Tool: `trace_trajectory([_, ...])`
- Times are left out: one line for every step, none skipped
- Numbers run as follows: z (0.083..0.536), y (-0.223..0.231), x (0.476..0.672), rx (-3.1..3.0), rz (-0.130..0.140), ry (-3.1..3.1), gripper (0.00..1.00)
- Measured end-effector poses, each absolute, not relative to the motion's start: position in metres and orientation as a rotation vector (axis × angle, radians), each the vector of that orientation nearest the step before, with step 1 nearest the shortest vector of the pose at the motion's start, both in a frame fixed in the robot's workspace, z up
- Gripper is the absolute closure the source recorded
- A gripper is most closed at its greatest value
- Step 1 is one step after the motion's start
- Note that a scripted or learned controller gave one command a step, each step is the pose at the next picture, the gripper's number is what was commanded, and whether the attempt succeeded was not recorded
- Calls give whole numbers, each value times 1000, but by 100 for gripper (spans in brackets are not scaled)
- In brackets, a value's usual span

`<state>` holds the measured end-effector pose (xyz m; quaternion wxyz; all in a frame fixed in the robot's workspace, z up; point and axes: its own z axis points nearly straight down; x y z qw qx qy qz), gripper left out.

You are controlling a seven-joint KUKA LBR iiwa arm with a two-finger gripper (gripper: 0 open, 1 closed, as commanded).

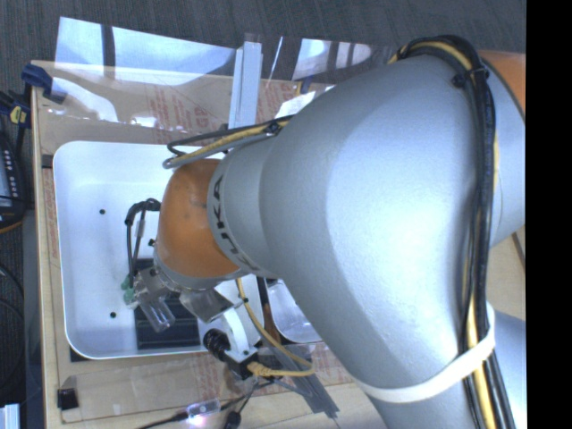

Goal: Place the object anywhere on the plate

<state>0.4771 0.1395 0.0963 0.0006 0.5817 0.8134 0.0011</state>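
Note:
My arm's grey body and orange wrist band (pixel 192 222) cover most of the view. The gripper (pixel 157 315) reaches down into the near part of the left white bin (pixel 85 239), close to its front wall. Right beneath it on the bin floor lies a dark rectangular shape (pixel 168 333); I cannot tell whether that is an object or shadow. A small green bit (pixel 130 285) shows at the gripper's left side. A pale curved rim (pixel 293 322), possibly the plate, peeks out under the arm to the right.
Cables (pixel 136 231) loop from the wrist over the left bin's floor. The bench's wooden edge (pixel 134 391) runs in front of the bin, with wires and a lit connector (pixel 201 409) on it. Black equipment (pixel 11 168) stands at the far left.

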Motion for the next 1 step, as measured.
trace_trajectory([243,50,477,1684,0,2651,100])
